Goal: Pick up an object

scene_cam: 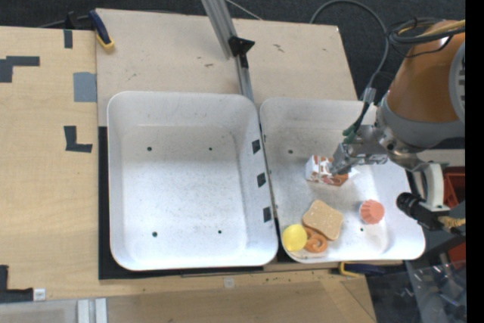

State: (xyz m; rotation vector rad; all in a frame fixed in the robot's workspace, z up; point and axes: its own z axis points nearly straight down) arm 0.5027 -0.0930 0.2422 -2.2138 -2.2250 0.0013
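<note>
Sitting side by side on the wooden bench [45, 163] are two shallow white plastic bins, so let's go left to right. The left bin [121, 185] has a speckled white floor with a few dark dots. Over to the right bin [302, 121], and here's the action: five items, all gathered in its near half. One round yellow ball-like toy [294, 238] sits at the near-left corner, touching a small orange curled piece [316, 244]. Just beyond those lies one tan bread-slice-shaped toy [324, 219], tilted. Further right, one small salmon-pink round piece [371, 211] sits apart near the bin's right side.

Now the one to watch: a small crumpled white packet with red-orange markings [324, 171], lying mid-bin, beyond the bread slice. The grey arm with its orange band comes in from the right, and its two-finger gripper [346, 163] is down right at the packet's right edge. The dark fingers sit against or over that edge, but how wide they stand, and whether the packet is actually between them, I cannot tell from this angle.
</note>
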